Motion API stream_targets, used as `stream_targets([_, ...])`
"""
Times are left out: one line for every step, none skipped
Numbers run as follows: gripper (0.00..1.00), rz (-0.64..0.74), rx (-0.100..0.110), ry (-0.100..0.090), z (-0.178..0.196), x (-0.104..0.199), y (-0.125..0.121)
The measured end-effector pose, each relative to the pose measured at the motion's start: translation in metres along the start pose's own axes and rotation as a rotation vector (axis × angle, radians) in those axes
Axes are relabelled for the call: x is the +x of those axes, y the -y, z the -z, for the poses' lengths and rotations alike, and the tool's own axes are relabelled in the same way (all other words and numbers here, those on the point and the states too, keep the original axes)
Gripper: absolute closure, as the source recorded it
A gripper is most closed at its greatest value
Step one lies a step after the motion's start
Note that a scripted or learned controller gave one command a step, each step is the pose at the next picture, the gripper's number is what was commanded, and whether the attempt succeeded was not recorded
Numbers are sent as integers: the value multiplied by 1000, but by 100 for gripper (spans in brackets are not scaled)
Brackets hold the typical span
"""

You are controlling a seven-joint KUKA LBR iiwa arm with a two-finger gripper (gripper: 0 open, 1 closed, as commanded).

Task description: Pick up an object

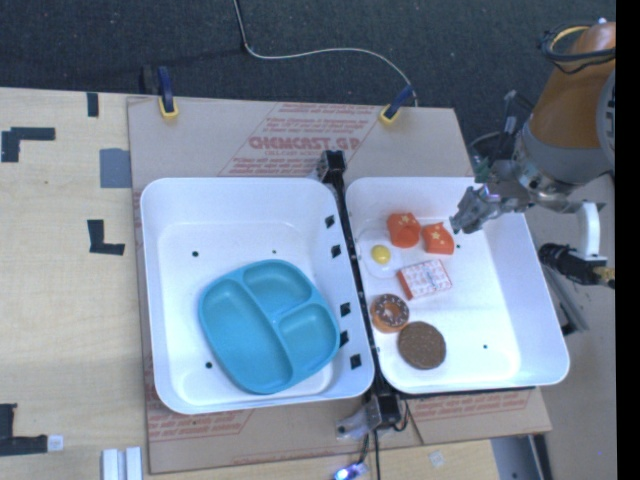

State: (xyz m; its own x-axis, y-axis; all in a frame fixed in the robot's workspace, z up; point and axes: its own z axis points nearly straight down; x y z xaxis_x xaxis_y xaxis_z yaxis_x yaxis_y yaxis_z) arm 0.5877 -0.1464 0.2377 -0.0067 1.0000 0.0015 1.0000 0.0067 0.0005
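The gripper [470, 215] hangs over the upper right part of the right bin [520, 318]; whether it is spread or pressed together I cannot tell. Just to its left lies a small orange-red block [437, 238], boxy with flat faces, apart from the gripper. Further left, touching that block or nearly so, sits a rounder orange-red piece [403, 230]. Below and left of the gripper lie a fried egg [380, 255], a pink-and-white checked wafer [426, 280], a frosted doughnut [389, 312] and a brown cookie [422, 345]. Far to the left, the left bin [170, 228] holds a blue divided tray [268, 323].
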Motion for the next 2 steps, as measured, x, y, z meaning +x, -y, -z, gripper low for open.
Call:
stream_targets([100,0,2,0,0,44,-14])
stream_targets([100,0,1,0,4,91,-26])
